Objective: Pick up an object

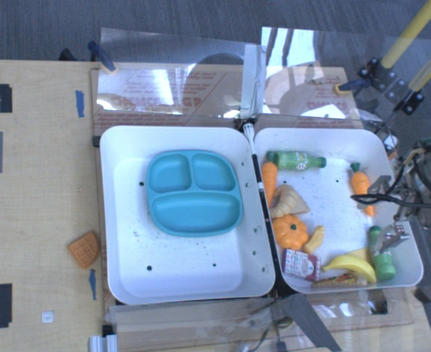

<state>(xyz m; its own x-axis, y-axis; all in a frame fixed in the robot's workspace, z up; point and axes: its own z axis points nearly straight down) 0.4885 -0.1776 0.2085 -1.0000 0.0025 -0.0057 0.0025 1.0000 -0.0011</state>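
While my gripper (391,239) hovers at four o'clock of the right bin (333,139), finger state unclear, the crowded banana (353,264) and green bottle (382,261) may cause a slip.

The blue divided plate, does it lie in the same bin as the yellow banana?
No, the blue divided plate lies in the left bin, the yellow banana in the right bin.

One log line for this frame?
gripper over right white bin, near yellow banana | fingers unclear | blue divided plate in left bin
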